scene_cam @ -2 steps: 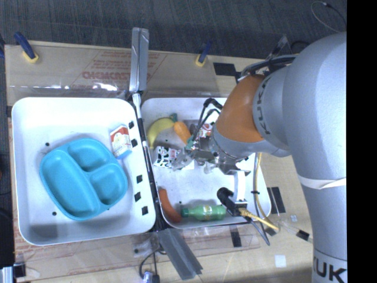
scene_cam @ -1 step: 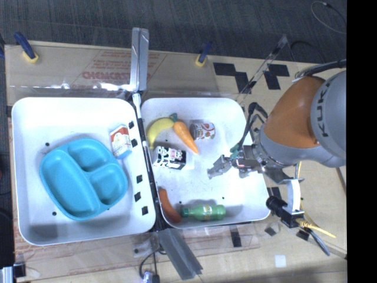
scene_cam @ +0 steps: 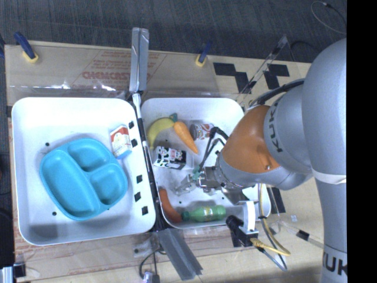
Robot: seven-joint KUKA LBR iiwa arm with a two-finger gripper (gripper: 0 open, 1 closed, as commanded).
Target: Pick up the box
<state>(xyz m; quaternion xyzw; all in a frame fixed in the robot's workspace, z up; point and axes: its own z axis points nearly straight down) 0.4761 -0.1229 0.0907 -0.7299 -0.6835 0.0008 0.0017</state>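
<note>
Fingers of the gripper [scene_cam: 189,180] look spread apart with nothing between them, though you see them only partly past the wrist and its orange band. You'll find the gripper low over the middle of the right bin [scene_cam: 235,106], its tips pointing toward the divider between the two bins.

Two things here could answer to the task. A small red-and-white box [scene_cam: 121,140] lies in the left bin [scene_cam: 23,158], at its right side, touching the upper right edge of the blue divided plate [scene_cam: 82,178], well apart from the gripper. A black-and-white patterned carton [scene_cam: 169,157] lies flat in the right bin, just up and left of the fingertips and not touching them.

Around that carton you can see a banana [scene_cam: 156,128] and a carrot [scene_cam: 184,135] near the bin's far wall. A green bottle [scene_cam: 203,213] lies on its side along the near wall, with a reddish-orange piece [scene_cam: 166,204] just left of it.
</note>
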